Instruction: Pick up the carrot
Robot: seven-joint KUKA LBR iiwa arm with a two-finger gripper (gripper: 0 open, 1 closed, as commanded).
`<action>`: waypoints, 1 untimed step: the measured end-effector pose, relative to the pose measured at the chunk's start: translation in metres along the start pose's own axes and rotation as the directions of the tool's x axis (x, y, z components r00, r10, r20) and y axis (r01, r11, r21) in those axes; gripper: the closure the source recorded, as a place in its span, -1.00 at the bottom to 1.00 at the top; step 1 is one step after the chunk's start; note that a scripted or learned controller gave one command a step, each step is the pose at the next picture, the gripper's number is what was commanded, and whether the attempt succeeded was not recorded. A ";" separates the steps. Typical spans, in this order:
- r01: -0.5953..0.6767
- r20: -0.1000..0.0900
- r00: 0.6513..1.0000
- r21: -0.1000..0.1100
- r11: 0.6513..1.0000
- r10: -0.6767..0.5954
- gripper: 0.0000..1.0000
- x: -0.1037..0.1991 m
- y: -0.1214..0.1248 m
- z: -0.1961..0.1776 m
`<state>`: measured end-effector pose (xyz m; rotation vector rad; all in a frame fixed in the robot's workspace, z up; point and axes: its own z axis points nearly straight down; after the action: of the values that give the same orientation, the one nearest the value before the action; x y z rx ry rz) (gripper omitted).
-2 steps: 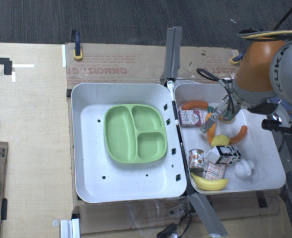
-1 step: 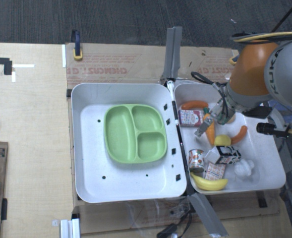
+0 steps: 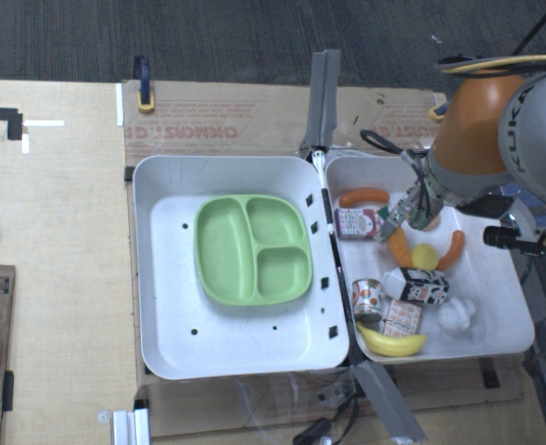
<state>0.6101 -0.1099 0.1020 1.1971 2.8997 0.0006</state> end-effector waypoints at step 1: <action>-0.189 -0.002 0.982 0.003 0.982 0.189 1.00 0.033 0.009 -0.090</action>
<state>0.5928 -0.0806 0.1917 1.4681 2.7755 -0.0009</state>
